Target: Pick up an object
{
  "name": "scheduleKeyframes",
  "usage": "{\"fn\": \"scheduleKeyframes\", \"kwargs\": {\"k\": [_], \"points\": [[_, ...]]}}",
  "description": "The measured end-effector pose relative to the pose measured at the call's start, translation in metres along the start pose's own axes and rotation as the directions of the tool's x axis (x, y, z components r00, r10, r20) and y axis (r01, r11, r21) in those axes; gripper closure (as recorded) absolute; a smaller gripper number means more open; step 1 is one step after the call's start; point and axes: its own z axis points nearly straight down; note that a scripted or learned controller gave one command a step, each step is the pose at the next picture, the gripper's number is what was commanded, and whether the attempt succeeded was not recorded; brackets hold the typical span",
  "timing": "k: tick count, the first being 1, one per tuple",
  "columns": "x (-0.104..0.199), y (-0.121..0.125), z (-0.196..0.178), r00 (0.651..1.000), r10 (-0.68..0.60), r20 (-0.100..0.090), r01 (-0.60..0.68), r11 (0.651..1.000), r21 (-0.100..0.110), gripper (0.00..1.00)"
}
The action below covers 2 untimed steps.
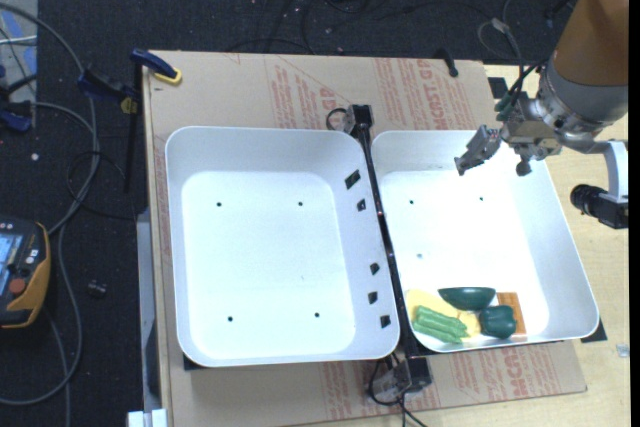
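Observation:
Several small objects lie together in the near corner of the right bin point(560, 245): a dark green bowl-shaped piece point(467, 296), a light green ridged piece point(440, 323), a teal lump point(498, 321), a flat yellow piece point(424, 302) and an orange block point(512, 301). My gripper point(496, 163) hangs over the far edge of the right bin, well away from that cluster. Its fingers stand apart and open, with nothing between them.
The left bin point(180, 215) sits beside the right one, with a black divider strip point(375, 225) between them. Both rest on a cardboard sheet point(280, 85). Cables and a yellow-handled clamp point(158, 66) lie beyond the far left corner.

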Motion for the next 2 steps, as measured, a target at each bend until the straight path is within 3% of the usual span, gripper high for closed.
{"fn": "scheduleKeyframes", "kwargs": {"k": [1,2], "points": [[0.000,0.001,-0.003,1.000,-0.001,0.001,0.001,1.000,-0.006,0.00],[0.001,0.003,0.039,1.000,-0.001,0.000,0.001,1.000,-0.003,0.00]]}}
